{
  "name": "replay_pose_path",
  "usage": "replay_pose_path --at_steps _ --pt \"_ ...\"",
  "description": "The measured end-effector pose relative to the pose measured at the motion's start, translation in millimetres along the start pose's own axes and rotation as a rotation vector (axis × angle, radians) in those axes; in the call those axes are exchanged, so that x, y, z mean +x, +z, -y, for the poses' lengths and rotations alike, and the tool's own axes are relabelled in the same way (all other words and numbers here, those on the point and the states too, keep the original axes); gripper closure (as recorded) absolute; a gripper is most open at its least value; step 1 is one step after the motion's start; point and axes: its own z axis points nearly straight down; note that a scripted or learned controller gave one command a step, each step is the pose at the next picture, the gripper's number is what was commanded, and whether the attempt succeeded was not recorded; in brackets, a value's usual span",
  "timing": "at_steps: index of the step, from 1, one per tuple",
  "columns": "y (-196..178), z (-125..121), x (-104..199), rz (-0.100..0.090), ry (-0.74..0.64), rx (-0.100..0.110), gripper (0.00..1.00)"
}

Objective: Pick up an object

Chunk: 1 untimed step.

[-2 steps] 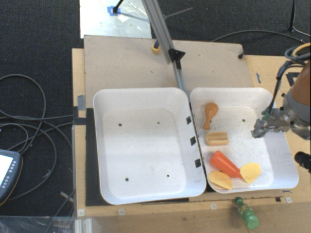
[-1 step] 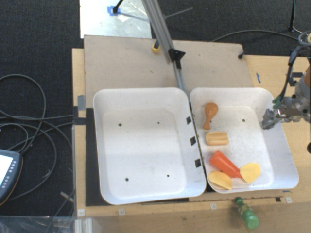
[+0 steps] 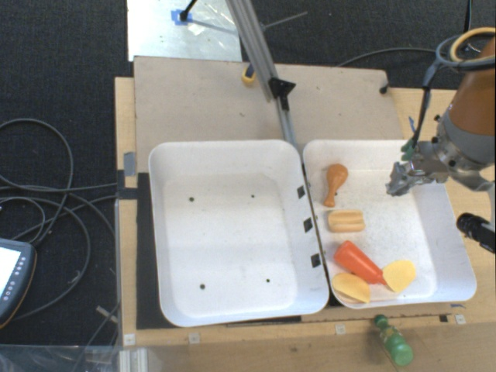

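Camera view: drumstick left of tool (apart).

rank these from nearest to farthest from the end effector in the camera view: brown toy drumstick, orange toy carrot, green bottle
1. Brown toy drumstick, just left of the end effector in the right bin's upper part.
2. Orange toy carrot, lower in the same bin.
3. Green bottle, outside the bin on the bench's front edge.

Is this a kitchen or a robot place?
Probably a robot lab, not a kitchen. A robot arm reaches over two white bins on a bench, the food looks like toys, such as a chicken leg, and cables lie on the floor.
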Motion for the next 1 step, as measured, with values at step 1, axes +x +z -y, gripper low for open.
replay_pose_path --at_steps 1 --pt "1.1 -19.4 50.8 0.0 -0.001 0.001 1.0"
